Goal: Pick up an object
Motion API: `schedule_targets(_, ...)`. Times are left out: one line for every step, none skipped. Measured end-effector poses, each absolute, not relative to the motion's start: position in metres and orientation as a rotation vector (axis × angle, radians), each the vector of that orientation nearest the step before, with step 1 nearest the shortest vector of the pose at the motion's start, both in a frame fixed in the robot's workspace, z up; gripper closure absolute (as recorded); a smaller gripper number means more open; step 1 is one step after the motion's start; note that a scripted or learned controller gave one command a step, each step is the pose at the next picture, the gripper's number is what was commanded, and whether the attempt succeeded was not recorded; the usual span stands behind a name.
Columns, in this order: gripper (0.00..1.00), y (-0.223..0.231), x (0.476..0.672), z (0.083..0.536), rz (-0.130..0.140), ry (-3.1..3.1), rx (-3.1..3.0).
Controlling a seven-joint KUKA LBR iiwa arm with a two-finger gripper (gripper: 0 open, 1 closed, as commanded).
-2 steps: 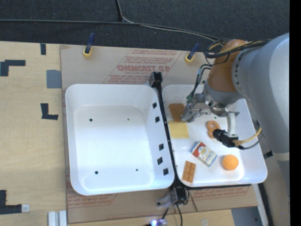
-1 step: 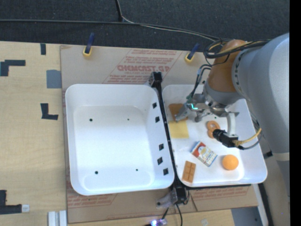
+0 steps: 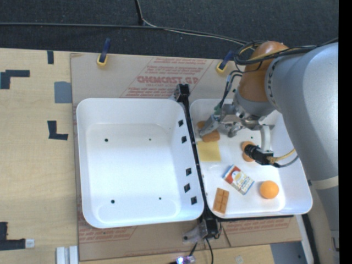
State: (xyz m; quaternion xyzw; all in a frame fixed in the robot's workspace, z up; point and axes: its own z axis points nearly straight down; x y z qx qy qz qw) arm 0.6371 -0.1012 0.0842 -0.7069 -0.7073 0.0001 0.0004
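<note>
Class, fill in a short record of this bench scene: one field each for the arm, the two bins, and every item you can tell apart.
arm: gripper low over the right bin's far left corner
left bin: white, shallow
right bin: white, holds the items
orange ball: near right
small printed box: middle
brown bar: near left
yellow flat piece: beside the divider
</note>
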Motion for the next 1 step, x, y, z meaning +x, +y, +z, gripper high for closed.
schedule_targets(1.0,-0.1057,0.6368,0.097,0.008,-2.225,-2.226)
